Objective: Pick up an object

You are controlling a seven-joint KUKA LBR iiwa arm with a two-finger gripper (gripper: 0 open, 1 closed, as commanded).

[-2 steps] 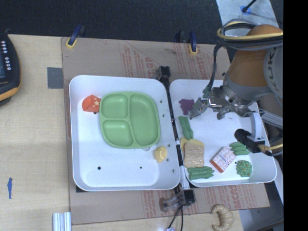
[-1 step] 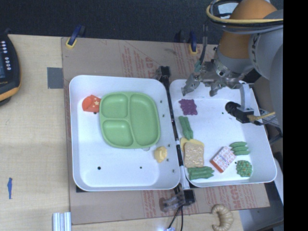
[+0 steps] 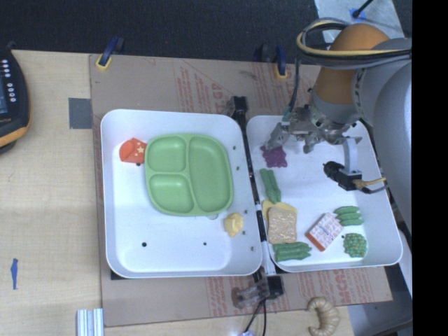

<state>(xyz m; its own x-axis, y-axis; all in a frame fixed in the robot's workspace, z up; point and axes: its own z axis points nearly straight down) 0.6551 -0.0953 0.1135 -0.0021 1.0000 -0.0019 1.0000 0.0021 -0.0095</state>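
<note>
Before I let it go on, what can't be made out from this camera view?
- Gripper: fingers too small and blurred against the wrist hardware; open or shut unclear.
- Purple grape-bunch toy: whether the gripper touches it is unclear.
- Small red-and-white printed packet: print too small to read.
- Orange-and-black handheld controller: cut off by the left edge.

Pale wood worktop (image 3: 49,208), brown cardboard sheet (image 3: 175,82) across its middle, two white bins (image 3: 119,250) side by side on it, black handset (image 3: 10,100) at nine o'clock, blue clamps (image 3: 106,53) at twelve.
</note>
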